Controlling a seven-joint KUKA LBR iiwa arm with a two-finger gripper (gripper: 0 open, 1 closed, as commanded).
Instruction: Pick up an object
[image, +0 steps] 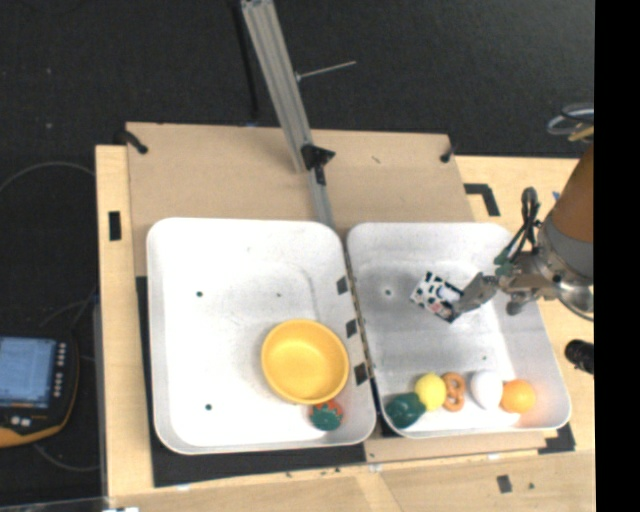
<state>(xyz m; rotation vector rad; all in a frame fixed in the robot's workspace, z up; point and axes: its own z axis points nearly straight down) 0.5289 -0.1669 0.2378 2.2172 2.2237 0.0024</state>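
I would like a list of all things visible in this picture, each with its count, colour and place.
bins: 2, white, side by side on the bench
bowl: 1, yellow, left bin, near front
small object: 1, teal with some orange, left bin, in front of the bowl
spotted block: 1, white with black spots, right bin, at the gripper tip
small items: 5, green, yellow, orange-brown, white, orange, in a row along the right bin's front wall
handheld screen: 1, blue display, left of the bench
gripper: 1, grey, over the right bin

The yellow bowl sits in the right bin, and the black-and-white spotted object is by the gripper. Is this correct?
Not quite. The camera view shows the yellow bowl in the left bin, not the right one. The spotted object is indeed by the gripper.
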